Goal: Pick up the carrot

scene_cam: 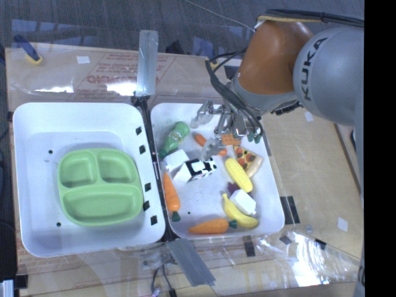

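Two carrots lie in the right bin (pixel 272 190). One carrot (pixel 171 192) rests along the bin's left wall, its green end toward the front. The other carrot (pixel 210 226) lies flat by the front wall, next to a banana (pixel 237 215). My gripper (pixel 217 135) hangs over the back half of this bin, above a small orange piece (pixel 199 139). It is well apart from both carrots and I see nothing held in it. The wrist hides part of the bin's back right corner.
The right bin also holds a green bottle (pixel 175 136), a white block (pixel 176 161), a black-and-white toy (pixel 201 167), a corn cob (pixel 238 174), a pizza slice (pixel 250 159) and a white cube (pixel 243 201). A green divided plate (pixel 99 185) lies in the left bin (pixel 31 141).
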`<state>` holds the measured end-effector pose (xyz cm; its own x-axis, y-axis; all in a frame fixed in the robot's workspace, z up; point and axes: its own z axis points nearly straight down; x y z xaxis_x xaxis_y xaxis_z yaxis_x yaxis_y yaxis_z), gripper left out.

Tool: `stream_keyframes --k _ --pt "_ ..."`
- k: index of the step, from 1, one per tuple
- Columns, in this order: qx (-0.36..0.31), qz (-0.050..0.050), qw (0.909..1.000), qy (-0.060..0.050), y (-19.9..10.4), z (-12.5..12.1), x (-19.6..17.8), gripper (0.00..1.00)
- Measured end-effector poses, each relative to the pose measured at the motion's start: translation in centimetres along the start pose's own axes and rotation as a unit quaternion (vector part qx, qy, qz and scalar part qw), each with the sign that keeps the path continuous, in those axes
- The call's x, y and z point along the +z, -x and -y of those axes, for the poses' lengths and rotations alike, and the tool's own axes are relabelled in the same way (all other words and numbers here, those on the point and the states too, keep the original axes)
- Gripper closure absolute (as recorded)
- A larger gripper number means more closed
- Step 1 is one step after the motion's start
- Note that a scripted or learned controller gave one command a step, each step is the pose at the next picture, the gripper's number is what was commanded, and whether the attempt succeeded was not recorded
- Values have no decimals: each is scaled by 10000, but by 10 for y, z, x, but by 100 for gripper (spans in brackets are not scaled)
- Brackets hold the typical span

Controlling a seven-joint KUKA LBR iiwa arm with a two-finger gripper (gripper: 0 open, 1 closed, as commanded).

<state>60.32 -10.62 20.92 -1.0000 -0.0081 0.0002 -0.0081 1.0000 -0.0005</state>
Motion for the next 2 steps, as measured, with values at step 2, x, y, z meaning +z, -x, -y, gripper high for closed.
stream_keyframes --k 2 --pt "-162 -37 9999 17 -5 95 88 0"
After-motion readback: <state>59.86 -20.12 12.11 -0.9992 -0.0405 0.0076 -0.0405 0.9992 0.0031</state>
